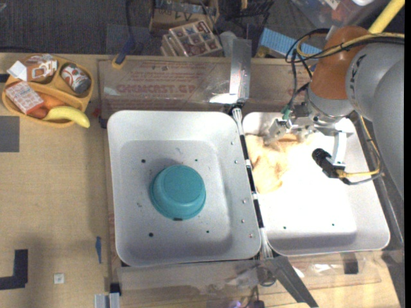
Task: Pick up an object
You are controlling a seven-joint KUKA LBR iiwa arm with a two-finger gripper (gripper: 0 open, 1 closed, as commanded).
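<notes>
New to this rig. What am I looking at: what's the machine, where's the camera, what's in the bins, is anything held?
One camera looks down at a slant on a bench with two shallow white bins. The grey arm with an orange band, entering from the right, is a KUKA robot; its gripper is low over the back left of the right bin. Its job is to pick something up. The left bin holds a teal bowl, upside down. In the right bin, pale tan objects lie along the left wall, too washed out to identify. I can't tell whether anything is held. A yellow tray with a banana and packaged foods sits at the bench's far left.
</notes>
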